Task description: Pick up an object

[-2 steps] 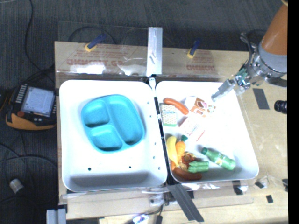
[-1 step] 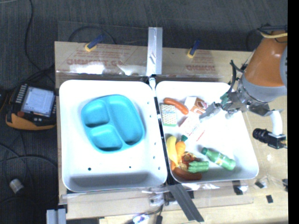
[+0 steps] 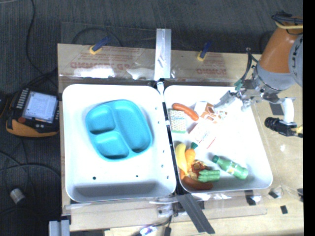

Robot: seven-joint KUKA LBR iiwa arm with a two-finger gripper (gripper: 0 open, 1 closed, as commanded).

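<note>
Gripper [image 3: 235, 95] at upper right of right bin [image 3: 256, 132]; opening indeterminate. Green bottle [image 3: 230, 166] lying lower right, long axis diagonal, cap toward lower right.

Blue three-compartment plastic tray [image 3: 118, 129] lies in left white bin [image 3: 78, 181]. Orange-cased handheld pendant with lit screen [image 3: 32, 110] on dark carpet, left of bench. Two yellow-blue clamps [image 3: 98, 45] at bench's back edge.

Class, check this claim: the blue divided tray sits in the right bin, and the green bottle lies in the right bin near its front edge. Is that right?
Not quite. The camera view shows the blue tray in the left bin, not the right. The rest stands: the green bottle lies in the right bin near its front edge.
</note>
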